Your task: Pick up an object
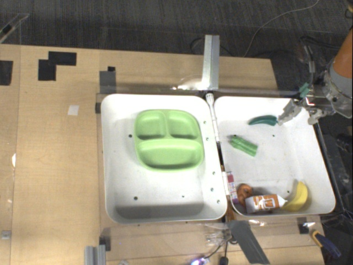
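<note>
In the right bin (pixel 309 164), a teal curved object (pixel 263 121) lies near the back wall. A green block (pixel 243 145) rests left of centre. Along the front wall sit a yellow banana (pixel 298 196), a white and orange carton (pixel 265 202) and a small brown item (pixel 244 191). My gripper (pixel 301 115) hangs over the bin's back right corner, just right of the teal object. Its fingers stand apart with nothing between them.
The left bin (pixel 118 192) holds a green divided plate (pixel 168 138). A metal post (pixel 212 59) rises behind the wall shared by the two bins. Wooden bench surface stretches to the left. Cables lie on the floor at the back right.
</note>
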Tool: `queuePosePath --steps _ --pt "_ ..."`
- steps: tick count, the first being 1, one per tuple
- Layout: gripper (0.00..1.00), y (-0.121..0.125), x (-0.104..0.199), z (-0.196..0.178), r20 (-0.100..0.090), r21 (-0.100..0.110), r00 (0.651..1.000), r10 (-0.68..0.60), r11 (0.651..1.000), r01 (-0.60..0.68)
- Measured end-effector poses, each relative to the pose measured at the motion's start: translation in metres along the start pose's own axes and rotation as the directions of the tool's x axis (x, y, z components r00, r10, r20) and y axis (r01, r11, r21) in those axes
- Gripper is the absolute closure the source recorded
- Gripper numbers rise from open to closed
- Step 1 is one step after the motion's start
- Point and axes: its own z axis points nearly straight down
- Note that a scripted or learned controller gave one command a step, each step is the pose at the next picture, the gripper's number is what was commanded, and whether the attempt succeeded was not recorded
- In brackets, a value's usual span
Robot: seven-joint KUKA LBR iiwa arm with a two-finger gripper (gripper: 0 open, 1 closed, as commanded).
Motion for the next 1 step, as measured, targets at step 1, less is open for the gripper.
queuePosePath --steps 1 --pt "0.00 -0.0023 -0.0444 0.0208 0.001 0.000 1.000 -0.012 1.000 0.012"
